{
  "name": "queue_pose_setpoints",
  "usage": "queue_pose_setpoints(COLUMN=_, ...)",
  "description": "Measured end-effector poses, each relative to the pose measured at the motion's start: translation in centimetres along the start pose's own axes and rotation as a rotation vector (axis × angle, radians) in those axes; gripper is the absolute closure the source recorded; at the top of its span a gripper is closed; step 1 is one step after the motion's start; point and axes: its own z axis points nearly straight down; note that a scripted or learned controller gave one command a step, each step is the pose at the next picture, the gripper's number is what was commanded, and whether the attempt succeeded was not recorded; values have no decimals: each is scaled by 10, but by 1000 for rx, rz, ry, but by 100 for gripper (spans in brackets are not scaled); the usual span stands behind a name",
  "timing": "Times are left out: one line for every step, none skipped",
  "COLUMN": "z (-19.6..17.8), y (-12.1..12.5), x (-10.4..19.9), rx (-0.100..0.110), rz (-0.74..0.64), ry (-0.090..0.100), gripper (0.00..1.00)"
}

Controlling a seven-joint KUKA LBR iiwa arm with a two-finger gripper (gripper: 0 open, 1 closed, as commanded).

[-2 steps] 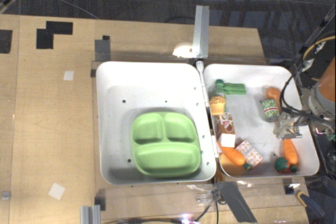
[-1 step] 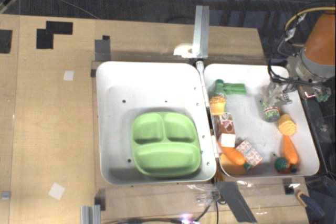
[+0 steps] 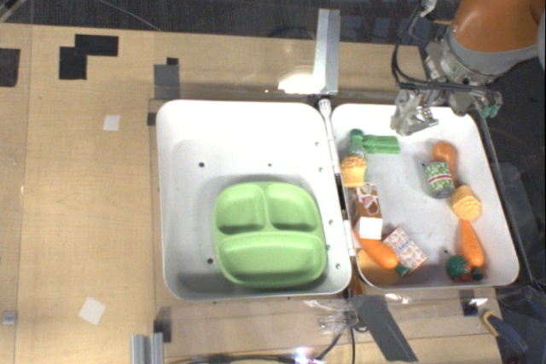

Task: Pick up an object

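Here the desk (image 3: 77, 209) carries 2 bins: the left bin (image 3: 183, 132) holds a green tray (image 3: 269, 233), the right bin (image 3: 499, 247) the toys. The fingers (image 3: 415, 117) hover at its 12 o'clock rim, holding nothing; their spread I cannot tell. Judged: approach step. Next, descend toward the green block (image 3: 375, 144), minding the rim.

bins (image 3: 256, 119): 2 | green divided tray (image 3: 269, 232): 1 | toy food pieces (image 3: 439, 178): roughly 9
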Motion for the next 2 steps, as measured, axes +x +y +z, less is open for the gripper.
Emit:
queue_pose_setpoints(z=-11, y=-3, x=-1, rx=3, rz=4, ry=-7, gripper=100)
queue_pose_setpoints(z=-25, y=-2, x=-4, rx=5, rz=4, ry=-18, gripper=100)
